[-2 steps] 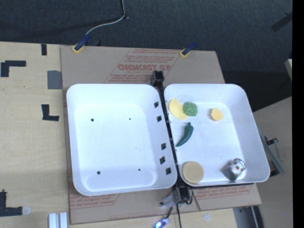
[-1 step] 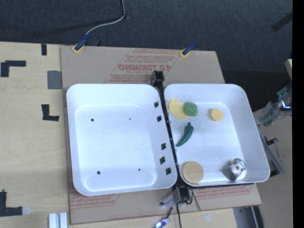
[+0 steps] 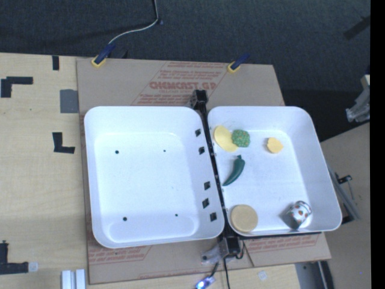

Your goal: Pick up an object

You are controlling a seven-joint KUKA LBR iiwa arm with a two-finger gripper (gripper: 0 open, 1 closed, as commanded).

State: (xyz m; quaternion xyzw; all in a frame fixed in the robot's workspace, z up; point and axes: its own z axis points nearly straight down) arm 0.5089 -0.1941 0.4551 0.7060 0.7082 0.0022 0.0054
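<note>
The right white bin (image 3: 313,137) holds all the objects. A flat yellow piece (image 3: 223,139) lies by the divider at the bin's upper left, touching a small green bumpy ball (image 3: 241,138). To their right sits a small orange-yellow round piece (image 3: 274,145). A dark green pepper shape (image 3: 234,170) lies near the divider at mid height. A tan round disc (image 3: 244,218) rests at the bottom left of this bin. A small silver, white and red object (image 3: 299,214) sits in the bottom right corner.
The left white bin (image 3: 96,161) stands beside the right one, joined along a black clipped divider (image 3: 206,161). Both rest on a cardboard sheet (image 3: 174,86) on the wooden bench. A pale grey part (image 3: 358,108) juts in at the right edge.
</note>
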